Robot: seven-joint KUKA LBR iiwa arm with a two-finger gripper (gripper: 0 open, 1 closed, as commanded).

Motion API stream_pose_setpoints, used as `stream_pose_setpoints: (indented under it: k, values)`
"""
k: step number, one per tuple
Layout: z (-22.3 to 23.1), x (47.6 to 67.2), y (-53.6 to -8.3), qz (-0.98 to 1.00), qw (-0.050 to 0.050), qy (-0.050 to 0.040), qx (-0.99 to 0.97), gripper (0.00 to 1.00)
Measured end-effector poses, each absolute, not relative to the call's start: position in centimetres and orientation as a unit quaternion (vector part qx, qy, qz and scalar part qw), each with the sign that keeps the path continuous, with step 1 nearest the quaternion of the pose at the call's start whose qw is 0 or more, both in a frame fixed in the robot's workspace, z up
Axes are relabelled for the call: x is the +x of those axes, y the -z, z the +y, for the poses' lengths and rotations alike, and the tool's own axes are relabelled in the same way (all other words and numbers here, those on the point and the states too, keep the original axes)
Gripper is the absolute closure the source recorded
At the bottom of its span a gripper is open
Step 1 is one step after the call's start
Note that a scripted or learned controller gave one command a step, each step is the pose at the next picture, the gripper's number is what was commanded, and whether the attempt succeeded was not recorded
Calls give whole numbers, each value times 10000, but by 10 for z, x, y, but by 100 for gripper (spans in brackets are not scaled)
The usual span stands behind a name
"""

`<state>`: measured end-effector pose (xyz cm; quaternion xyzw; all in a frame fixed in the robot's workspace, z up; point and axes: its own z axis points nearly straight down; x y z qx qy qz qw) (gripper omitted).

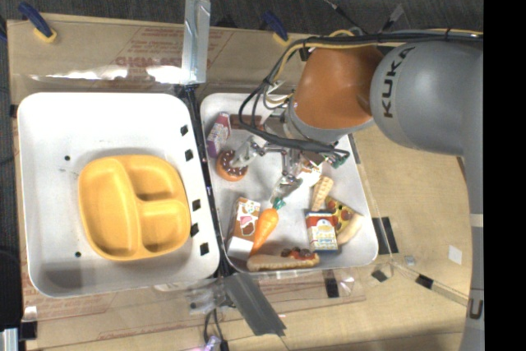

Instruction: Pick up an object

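Fingers: can't tell if released or clenched, too small & cluttered under the wrist. Gripper (288, 177) hangs low in the right bin (362, 247), over the toy food pile, w/ nothing clearly between its tips. Toy carrot (264, 228) lies just below-left of it, beside a small carton (246, 219). Pizza slice (346, 219), hot dog (283, 260), doughnut (232, 167) nearby. Yellow divided tray (131, 205) sits in left bin (49, 119).

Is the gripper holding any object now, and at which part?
Nothing is seen held: the gripper hangs above the toys in the right bin, near the carrot.
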<state>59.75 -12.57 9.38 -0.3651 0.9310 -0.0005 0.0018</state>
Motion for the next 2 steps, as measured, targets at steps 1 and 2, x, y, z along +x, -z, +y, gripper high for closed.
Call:
stream_pose_setpoints:
  k: [1, 2]
  values:
    - [-148, 509, -92, 9234, 1, -5, -3838, 0]
    - [-146, 515, -106, 9222, 68, 23, -3866, 100]
